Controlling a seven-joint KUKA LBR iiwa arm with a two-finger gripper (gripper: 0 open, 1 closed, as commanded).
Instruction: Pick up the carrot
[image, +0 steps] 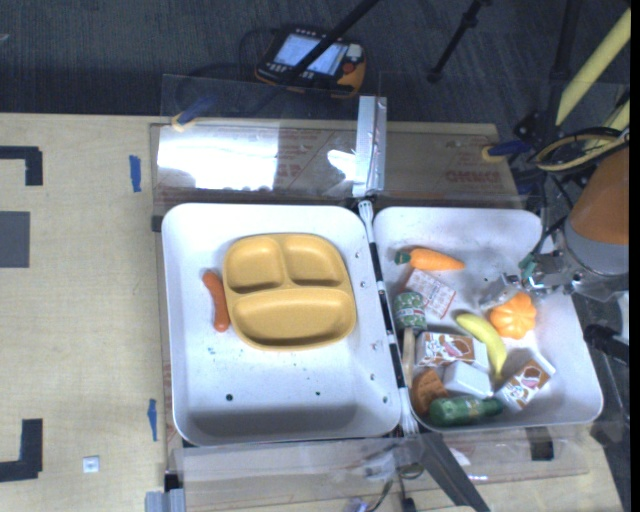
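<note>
Carrot: a small orange plastic toy carrot with a green stub at its left end (432, 259) lay in the right-hand shallow white bin (580, 385), near the far-left corner, pointing right, roughly level.
Neighbours: a small printed red-and-white packet (433, 291) sat just beside it on the near side; whether they touched could not be told. A yellow toy banana (482, 338) and an orange toy pumpkin (513, 314) lay nearer the middle, apart from the carrot.
Clutter: small cartons, a green can and a dark green cucumber-like piece (462, 408) crowded the near half of the bin.
Left bin: the left-hand shallow white bin (190, 400) carried a yellow three-part plastic tray (288, 290) and a red-orange sausage-shaped toy (216, 300) just beside the tray's left edge.
Arm: grey wrist with orange band at the right edge of the view.
Gripper: the two-finger gripper (530, 274) was low over the right bin's right side, just above the pumpkin, well apart from the carrot. Whether it was apart or together could not be told; nothing was visibly held.
Handling, judged: likely light, hollow, stiff and smooth, so prone to slip or roll. The taper would squeeze it out of a tip grasp.
Hold, judged: across the thick part near the green end, jaws closing across its width.
Risk, judged: the bin wall and packet crowd the approach.
</note>
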